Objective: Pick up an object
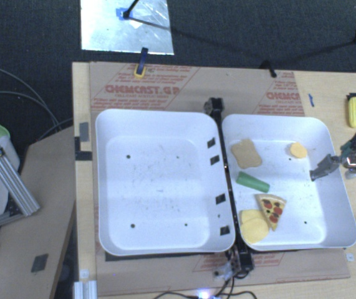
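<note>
The right bin [327, 229] holds several toy food pieces: a tan bread slice [247, 154], a small round yellow piece [298, 150], a green cylinder [253, 181], a pizza slice [272, 209] and a pale yellow piece [254, 225]. My gripper [322, 167] reaches in over the right bin's right rim, a little below and to the right of the round yellow piece. Nothing shows between its fingers. The arm behind it is cut off by the frame's right edge.
The left bin [159, 179] sits beside the right one, with a black clip strip [222, 179] along their shared edge. A yellow corn toy [353, 111] lies on the cardboard at the far right. A metal sheet [126, 17] lies beyond the bench.
</note>
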`<state>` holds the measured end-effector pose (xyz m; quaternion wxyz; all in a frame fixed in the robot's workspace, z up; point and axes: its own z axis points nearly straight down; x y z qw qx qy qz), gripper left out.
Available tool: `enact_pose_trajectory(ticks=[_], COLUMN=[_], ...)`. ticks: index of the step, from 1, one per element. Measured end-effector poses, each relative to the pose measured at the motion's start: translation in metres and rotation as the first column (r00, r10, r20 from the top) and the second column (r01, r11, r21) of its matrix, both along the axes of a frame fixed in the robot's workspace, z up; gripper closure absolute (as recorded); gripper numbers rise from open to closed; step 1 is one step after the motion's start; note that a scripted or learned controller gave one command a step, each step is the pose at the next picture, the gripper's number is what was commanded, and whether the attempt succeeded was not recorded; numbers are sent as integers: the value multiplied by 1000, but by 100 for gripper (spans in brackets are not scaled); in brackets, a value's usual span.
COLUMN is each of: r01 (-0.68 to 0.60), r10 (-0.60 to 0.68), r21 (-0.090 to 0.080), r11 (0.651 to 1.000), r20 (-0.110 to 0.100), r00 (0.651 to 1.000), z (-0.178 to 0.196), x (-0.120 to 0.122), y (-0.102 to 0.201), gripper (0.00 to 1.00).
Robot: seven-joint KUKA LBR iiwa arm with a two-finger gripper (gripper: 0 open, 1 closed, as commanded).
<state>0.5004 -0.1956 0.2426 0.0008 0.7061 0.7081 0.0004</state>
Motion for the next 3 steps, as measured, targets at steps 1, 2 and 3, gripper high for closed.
enact_pose_trajectory(ticks=[1,2,3], r01=[1,2,0], r10=[-1,-2,0], r21=[0,-4,-9], r11=[1000,1000,1000], r20=[6,9,11], r00=[1000,1000,1000], z=[-160,-155,-155], x=[-12,-11,-3], y=[50,52,109], gripper=[0,0,0])
